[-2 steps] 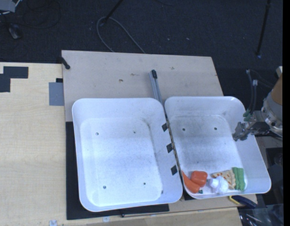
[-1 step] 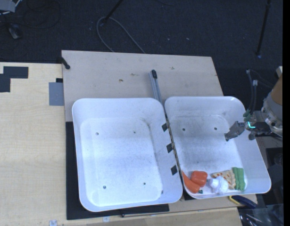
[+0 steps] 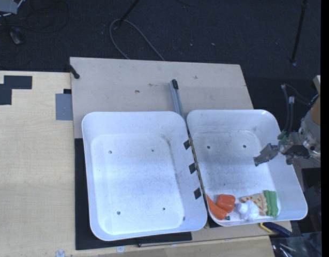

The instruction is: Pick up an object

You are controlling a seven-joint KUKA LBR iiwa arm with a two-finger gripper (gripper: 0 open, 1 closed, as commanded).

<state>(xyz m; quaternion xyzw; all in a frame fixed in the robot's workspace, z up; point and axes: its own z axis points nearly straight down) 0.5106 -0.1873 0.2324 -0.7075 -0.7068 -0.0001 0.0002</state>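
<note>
Green obj (image 3: 270, 203) was laid w/ long axis roughly up-down in right bin (image 3: 236, 123); hand (image 3: 268, 154) state couldn't be told.

Even overhead light, no hard shadows. White bins (image 3: 137, 143) run bright, near blown out w/ faint grey speckle. Floor past the bench (image 3: 153, 79) is v. dark, cables barely readable. Pic soft overall, low-res; small items at lower right smear together.
</note>
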